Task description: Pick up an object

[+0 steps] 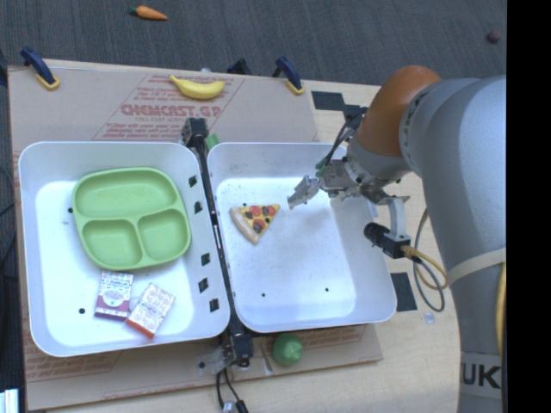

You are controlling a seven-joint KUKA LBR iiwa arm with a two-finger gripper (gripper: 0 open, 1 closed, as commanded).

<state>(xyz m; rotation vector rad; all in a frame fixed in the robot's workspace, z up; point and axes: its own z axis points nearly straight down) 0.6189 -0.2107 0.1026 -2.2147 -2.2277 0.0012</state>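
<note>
A green ball (287, 348) sits on the bench just outside the right bin (370, 291); two small packs (133, 302) lie in the left bin (34, 231) by a green tray (131, 214); the toy pizza slice (255, 219) lies flat in the right bin, near its left wall; it looks light, stiff and a bit slippery, so I think a pinch across the narrow sides is best; the claw (302, 193) hangs just right of it, a little above, holding nothing; how wide it is open I cannot tell; a banana (197, 85) lies far back
</note>
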